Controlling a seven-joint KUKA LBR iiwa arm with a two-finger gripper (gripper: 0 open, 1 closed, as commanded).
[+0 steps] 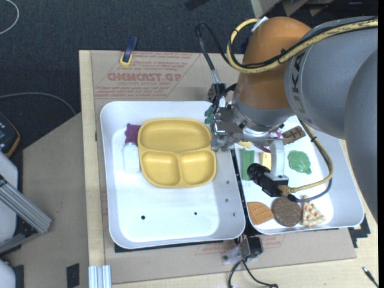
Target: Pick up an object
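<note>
Yellow divided tray (177,152) in left bin (120,221), long axis crosswise, single compartment rearward; gripper (221,126) state indiscernible.

Robotics lab: bench (150,71), paired white bins (111,161) (loose cables (36,98) around)

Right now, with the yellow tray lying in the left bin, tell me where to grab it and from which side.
Take the yellow tray by its raised rim, probably the near edge, coming straight down from above. It lies flat and open side up, too wide to span, so only the thin rim fits between two fingers. The near side has bare bin floor beside it.
</note>
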